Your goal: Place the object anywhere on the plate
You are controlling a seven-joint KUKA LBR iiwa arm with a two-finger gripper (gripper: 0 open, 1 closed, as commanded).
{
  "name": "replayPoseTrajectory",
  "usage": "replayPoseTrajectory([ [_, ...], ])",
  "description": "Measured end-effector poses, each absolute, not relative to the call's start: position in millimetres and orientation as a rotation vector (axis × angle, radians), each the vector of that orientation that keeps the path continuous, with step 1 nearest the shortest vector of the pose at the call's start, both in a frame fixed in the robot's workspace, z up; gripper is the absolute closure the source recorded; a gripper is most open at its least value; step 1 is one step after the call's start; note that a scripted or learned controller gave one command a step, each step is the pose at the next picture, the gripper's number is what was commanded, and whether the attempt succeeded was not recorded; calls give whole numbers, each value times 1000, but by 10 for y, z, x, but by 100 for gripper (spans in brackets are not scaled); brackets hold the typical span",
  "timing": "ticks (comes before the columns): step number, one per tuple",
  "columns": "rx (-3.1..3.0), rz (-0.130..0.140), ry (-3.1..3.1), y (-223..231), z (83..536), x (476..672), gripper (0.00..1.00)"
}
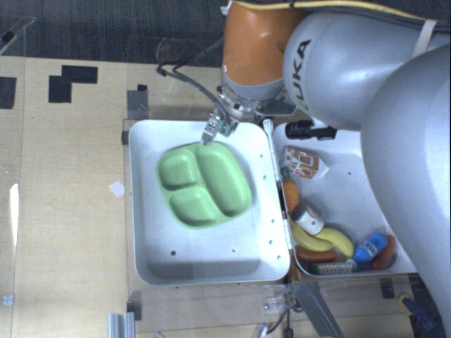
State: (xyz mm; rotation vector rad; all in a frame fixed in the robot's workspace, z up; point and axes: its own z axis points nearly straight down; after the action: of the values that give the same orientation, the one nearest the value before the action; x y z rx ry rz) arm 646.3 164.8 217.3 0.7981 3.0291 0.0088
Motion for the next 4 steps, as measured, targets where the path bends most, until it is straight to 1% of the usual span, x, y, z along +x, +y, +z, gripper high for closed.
replayPoseTrajectory([
  [1,905,6,3003,1796,1398,6610,100],
  [2,1030,39,2930,1818,1069,6500,100],
  [3,1139,9,2920,1835,2441,6185,100],
  [4,839,6,3024,2123,1800,5880,100],
])
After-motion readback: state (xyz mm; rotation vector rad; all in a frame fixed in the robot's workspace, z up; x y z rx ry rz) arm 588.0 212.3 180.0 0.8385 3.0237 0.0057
